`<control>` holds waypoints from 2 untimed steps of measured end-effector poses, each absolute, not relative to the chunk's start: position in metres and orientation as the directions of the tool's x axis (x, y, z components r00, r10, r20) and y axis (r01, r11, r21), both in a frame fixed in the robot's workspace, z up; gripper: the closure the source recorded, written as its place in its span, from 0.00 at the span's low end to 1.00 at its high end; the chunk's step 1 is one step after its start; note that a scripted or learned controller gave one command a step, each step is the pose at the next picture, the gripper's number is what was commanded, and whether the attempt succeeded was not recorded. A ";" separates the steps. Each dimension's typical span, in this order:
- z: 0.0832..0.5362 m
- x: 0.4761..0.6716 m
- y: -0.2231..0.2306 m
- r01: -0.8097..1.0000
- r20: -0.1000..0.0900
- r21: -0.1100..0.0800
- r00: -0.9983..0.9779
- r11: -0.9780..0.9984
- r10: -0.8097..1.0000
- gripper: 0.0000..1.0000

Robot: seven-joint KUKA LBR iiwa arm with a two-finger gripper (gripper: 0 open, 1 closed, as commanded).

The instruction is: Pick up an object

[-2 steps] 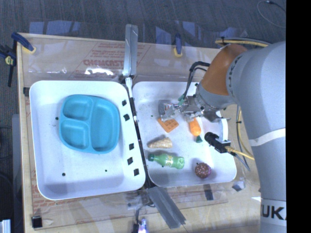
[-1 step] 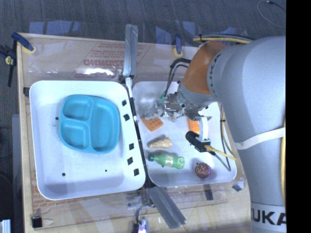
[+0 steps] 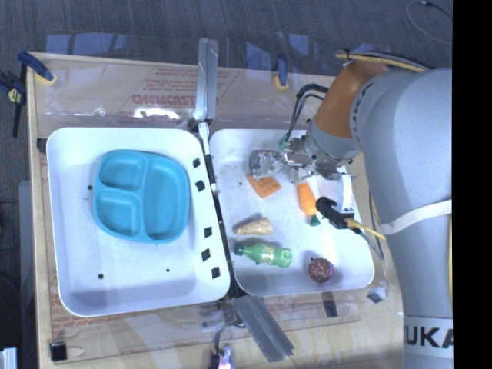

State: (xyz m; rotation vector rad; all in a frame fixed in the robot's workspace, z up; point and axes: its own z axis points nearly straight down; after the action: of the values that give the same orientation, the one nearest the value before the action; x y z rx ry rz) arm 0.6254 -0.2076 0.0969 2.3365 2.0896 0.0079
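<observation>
**Right bin: stock around my tool**

- My tool (image 3: 265, 161): low over the far part of the right bin (image 3: 231, 148), reached in from the right. Metal parts blur together here; I cannot tell whether it is released or clenched, and I see nothing clearly caught in it.
- Orange cracker-like square (image 3: 264, 185): just beside my tool, on its near side, possibly touching.
- Carrot (image 3: 307, 199): near my tool, to its right and nearer the camera, tip under my wrist cabling.
- Tan bread-like piece (image 3: 253, 226): beyond the cracker, further toward the near rim.
- Green bottle (image 3: 264, 254): lying on its side, well apart from my tool.
- Dark red ball (image 3: 320, 268): near right corner, farthest off.
- Blue divided plate (image 3: 141, 194): left bin (image 3: 69, 283), well to my tool's left.
</observation>
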 end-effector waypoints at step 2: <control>0.097 0.617 -0.192 0.993 0.000 0.008 0.116 -0.116 0.993 0.00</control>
State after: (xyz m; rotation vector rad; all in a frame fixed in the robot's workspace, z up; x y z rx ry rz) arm 0.6174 -0.1921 0.0966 2.3419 2.0851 0.0073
